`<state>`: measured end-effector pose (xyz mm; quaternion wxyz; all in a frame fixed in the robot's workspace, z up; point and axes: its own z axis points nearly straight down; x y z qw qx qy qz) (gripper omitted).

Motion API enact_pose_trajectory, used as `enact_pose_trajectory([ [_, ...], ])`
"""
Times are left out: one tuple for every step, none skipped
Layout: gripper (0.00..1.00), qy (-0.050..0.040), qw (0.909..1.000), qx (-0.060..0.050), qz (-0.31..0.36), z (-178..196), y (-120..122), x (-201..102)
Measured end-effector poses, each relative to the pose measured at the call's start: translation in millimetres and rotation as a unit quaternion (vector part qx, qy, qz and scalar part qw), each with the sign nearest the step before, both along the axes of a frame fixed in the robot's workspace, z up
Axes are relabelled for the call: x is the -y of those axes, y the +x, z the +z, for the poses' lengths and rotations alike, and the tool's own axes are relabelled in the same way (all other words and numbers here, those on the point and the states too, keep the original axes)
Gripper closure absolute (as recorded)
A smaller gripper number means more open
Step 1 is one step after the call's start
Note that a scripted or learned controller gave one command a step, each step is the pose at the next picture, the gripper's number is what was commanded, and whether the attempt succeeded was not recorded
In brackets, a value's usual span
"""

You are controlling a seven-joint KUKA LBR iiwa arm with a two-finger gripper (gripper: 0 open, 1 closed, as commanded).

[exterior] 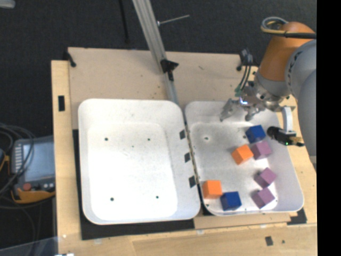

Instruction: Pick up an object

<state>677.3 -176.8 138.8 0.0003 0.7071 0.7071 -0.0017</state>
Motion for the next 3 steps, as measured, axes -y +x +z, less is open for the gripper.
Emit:
enact_pose_trajectory([
  [0.0, 0.0001, 1.0, 0.0, 0.001, -43, 0, 1],
  [1.0, -0.0019, 1.0, 0.003, 0.002, -28, 2, 2],
  [1.0, 0.0006, 1.0, 0.005, 0.0, 38, 3, 4],
])
